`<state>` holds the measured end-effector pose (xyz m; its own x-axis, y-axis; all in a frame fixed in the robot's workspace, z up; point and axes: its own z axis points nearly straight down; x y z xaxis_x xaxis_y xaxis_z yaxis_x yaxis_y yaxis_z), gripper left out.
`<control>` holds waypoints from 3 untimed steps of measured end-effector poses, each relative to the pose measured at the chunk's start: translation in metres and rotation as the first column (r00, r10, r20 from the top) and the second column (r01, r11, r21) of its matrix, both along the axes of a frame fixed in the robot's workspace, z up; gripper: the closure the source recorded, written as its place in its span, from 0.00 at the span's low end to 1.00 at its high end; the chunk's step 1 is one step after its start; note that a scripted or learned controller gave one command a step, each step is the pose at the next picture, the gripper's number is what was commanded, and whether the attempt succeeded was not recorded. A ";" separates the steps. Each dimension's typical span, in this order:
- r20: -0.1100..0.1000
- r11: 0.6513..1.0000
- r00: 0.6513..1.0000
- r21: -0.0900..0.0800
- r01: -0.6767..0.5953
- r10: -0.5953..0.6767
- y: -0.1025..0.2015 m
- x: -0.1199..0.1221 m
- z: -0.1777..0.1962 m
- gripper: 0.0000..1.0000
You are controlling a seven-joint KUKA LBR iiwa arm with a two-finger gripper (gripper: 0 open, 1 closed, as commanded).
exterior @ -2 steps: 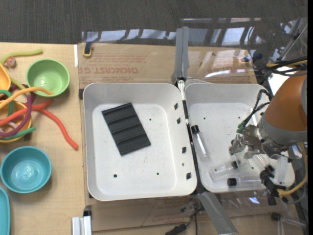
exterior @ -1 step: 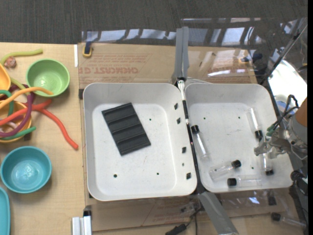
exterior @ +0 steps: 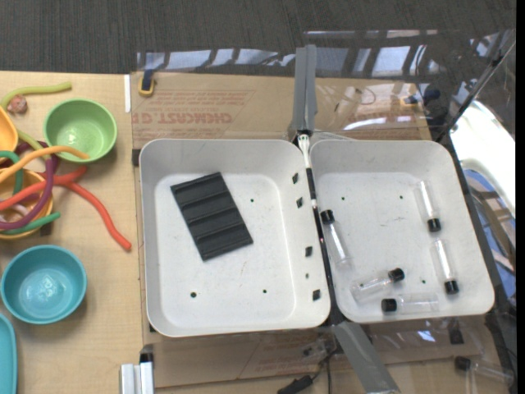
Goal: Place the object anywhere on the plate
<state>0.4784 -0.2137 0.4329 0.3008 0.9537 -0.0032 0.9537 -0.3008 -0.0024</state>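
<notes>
White bins first: the left bin bears the black ridged plate, lying flat and skewed, a ready landing spot. The right bin holds the clear black-capped tubes, scattered well apart from the plate, likely awaiting pickup. Jaws released or clenched? Cannot tell.

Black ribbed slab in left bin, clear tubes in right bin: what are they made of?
Black ribbed rectangular slab: looks like matte plastic or rubber, since it is dull with no glare and has moulded parallel ridges; which of the two is open. Clear capped tubes: transparent plastic or glass, as the white bin floor shows through them, with opaque black caps. Bins: white plastic, smooth, slight sheen.
</notes>
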 end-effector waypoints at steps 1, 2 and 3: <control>-0.001 0.999 0.999 0.001 0.050 -0.050 0.063 -0.001 -0.146 1.00; -0.002 1.000 1.000 0.003 -0.009 0.009 0.110 -0.002 -0.283 1.00; 0.001 0.992 0.992 0.002 -0.122 0.122 0.008 -0.001 -0.218 1.00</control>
<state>0.4773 -0.2056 0.2145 0.1819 0.9833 -0.0012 0.9833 -0.1819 -0.0016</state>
